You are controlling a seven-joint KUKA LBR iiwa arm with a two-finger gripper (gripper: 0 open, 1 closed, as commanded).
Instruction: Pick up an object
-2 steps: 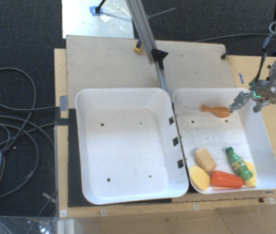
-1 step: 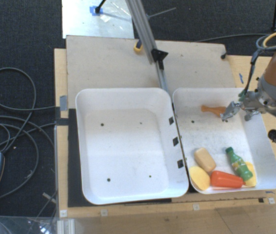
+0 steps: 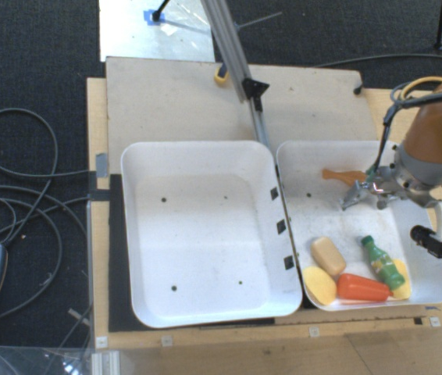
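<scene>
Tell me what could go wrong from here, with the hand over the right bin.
1. The hand sits beside a thin orange-brown piece near the right bin's far end; such a flat thing may slip away rather than lift.
2. The bread roll, yellow piece, carrot and green bottle crowd the near corner, so a grab there may catch two or push them against the wall.

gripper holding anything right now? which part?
Nothing visibly held. The gripper hangs over the right bin, just below an orange-brown object, apart from it.
</scene>
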